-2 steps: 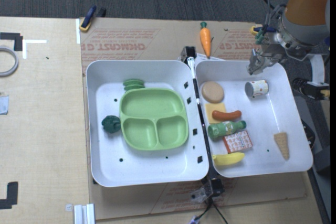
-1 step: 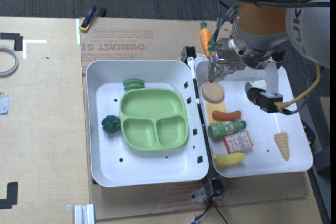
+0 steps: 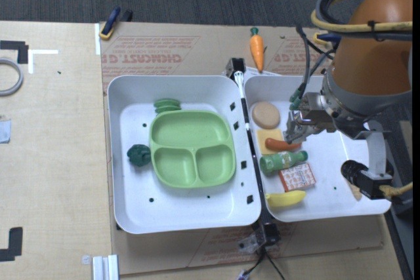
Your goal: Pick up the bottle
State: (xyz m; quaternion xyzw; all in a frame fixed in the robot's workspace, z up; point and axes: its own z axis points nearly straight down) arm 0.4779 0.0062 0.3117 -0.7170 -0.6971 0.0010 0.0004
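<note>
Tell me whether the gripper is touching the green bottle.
Cannot tell. In the camera view the gripper hangs just above the green bottle, overlapping the red hot dog; the slant hides any gap.

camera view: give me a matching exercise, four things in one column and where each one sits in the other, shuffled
Things:
1. green bottle
2. green divided plate
3. toy carrot
4. banana

Places:
A. on the cardboard beyond the bins
B. right bin, at its near edge
C. left bin, in the middle
D. right bin, lying on its side just below the gripper

Pairs: 1-D, 2-C, 3-A, 4-B
</note>
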